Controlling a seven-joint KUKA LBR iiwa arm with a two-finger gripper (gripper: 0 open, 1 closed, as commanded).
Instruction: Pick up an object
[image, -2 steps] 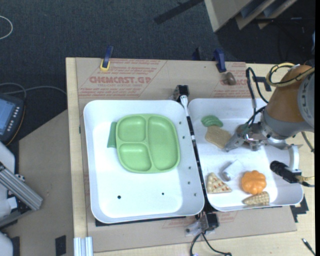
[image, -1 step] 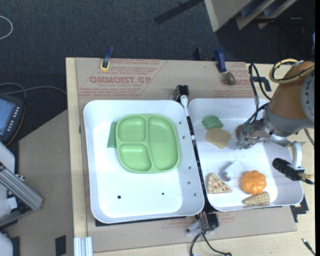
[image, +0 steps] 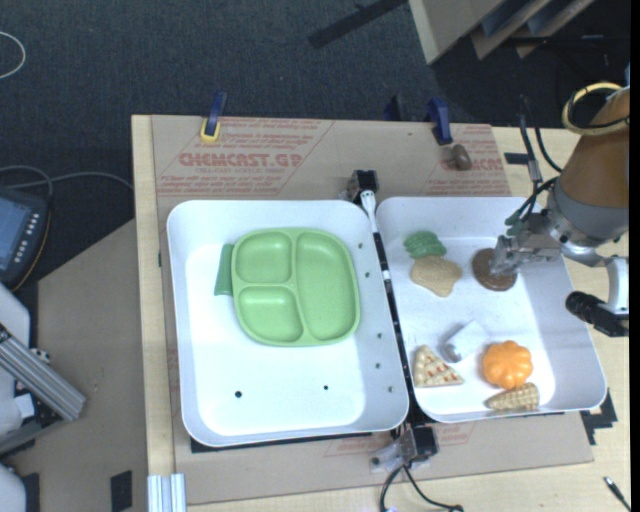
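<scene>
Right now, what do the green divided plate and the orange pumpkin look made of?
Green divided plate: likely moulded plastic, matte, uniform colour with soft rounded compartment edges. Orange pumpkin: probably toy plastic or rubber, slightly glossy, with a highlight on top.

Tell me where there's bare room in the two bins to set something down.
The left bin has open floor below the green divided plate, toward its near edge, and a narrow strip above the plate. The right bin is crowded: green piece, tan cookie, brown disc by the pincer, pizza slice, orange pumpkin.
</scene>
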